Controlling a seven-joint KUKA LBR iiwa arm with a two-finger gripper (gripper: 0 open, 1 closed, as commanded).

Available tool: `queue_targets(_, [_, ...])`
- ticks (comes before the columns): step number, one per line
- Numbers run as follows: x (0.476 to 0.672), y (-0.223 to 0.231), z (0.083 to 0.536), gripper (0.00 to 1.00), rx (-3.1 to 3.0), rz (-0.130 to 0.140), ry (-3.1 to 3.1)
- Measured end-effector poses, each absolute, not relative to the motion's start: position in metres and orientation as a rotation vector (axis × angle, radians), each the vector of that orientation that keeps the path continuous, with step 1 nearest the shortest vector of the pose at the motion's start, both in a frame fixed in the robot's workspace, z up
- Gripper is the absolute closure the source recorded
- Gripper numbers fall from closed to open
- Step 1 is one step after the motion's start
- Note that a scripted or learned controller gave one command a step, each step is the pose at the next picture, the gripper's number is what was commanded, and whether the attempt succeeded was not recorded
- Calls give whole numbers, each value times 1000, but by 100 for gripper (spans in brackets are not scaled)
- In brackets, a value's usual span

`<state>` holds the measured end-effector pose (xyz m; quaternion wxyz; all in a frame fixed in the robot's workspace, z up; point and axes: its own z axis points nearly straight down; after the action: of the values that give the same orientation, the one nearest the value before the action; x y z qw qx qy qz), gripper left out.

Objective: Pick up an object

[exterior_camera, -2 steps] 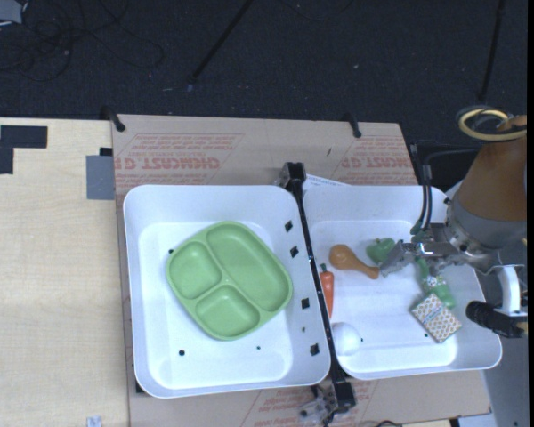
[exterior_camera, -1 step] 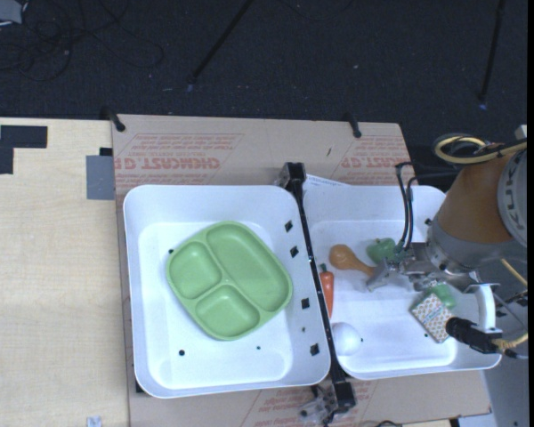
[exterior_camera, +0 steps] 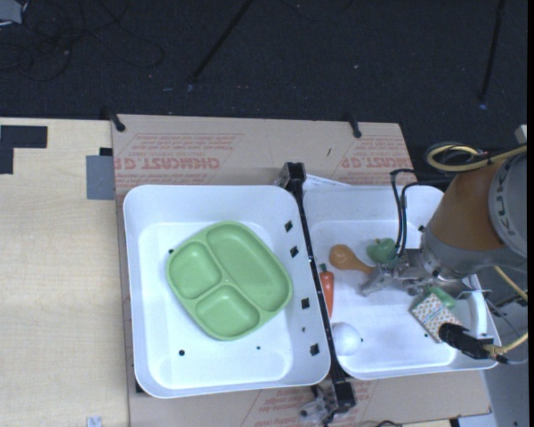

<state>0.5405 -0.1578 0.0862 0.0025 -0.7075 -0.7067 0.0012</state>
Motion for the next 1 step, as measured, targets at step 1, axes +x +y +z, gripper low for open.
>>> queue_targets(1, [541, -160, 98, 100, -2226, 4, -2213])
